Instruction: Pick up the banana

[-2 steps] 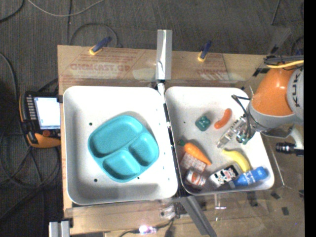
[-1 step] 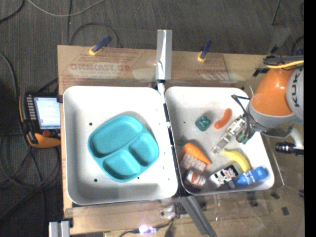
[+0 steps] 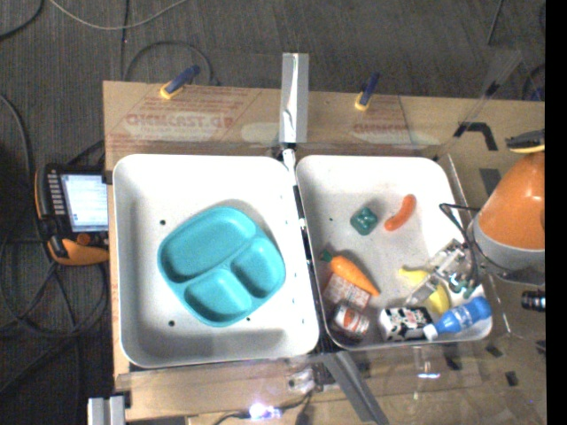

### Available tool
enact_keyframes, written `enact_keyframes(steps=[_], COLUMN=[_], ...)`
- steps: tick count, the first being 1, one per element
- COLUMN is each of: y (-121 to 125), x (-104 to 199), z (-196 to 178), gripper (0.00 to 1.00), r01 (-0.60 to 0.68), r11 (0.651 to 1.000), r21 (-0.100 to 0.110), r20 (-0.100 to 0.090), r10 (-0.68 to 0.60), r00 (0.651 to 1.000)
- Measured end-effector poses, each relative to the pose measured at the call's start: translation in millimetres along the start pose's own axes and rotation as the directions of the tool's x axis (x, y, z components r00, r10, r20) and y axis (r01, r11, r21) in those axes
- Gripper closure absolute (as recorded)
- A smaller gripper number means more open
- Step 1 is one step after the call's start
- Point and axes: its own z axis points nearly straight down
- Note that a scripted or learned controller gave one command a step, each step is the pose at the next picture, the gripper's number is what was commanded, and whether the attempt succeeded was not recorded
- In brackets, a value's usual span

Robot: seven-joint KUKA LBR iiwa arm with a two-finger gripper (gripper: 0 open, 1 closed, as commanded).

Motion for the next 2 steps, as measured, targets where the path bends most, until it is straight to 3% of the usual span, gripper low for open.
enact_keyframes(steps=[1, 2], y=[2, 96], x=[0, 7], z=[-8, -109], gripper=[1.00, 1.00], r01=[0.000, 0.151], r11=[1.000, 0.989], r21=[-0.003, 0.004], r20=[-0.004, -0.021], r10=[0.000, -0.151], r00=[1.000, 0.988])
